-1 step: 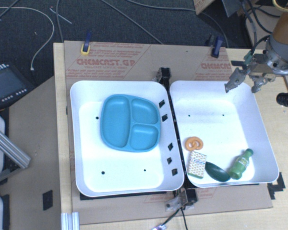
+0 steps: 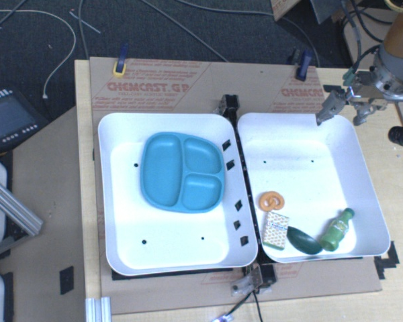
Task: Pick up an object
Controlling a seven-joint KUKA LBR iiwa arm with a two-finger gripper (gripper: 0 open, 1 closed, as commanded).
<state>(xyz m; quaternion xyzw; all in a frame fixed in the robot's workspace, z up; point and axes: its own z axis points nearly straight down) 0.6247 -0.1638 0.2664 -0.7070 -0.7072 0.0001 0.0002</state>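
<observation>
In the right bin (image 2: 302, 146) several small objects lie near the front edge: an orange pretzel-shaped ring (image 2: 271, 200), a small patterned white packet (image 2: 276, 229), a dark green oblong piece (image 2: 303, 240) and a green bottle (image 2: 337, 231). My gripper (image 2: 342, 110) hangs open over the right bin's far right corner, well away from those objects, with nothing between its fingers.
The left bin (image 2: 121, 227) holds a blue divided plate (image 2: 183, 172). Black clips run along the seam between the bins. Clamps (image 2: 302, 64) hold the cardboard at the back. Cables lie on the dark floor beyond the bench.
</observation>
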